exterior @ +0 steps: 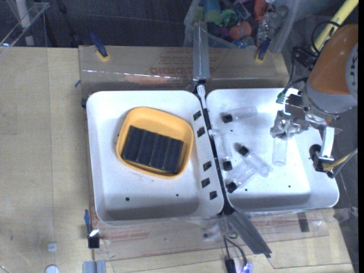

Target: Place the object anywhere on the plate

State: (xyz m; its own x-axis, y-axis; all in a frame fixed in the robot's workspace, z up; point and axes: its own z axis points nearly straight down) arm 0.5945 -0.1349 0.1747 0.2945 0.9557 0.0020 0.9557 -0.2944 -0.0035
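Yellow square plate already carries a dark ribbed block. Gripper over right bin, gripping clear plastic vial; transfer remains.

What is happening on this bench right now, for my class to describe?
A grey and orange robot arm reaches in from the right over the right bin, where several small clear vials with dark caps lie scattered. Its tool hangs above that bin with a clear vial upright just below it. The yellow plate sits in the left bin, bearing a dark ridged block.
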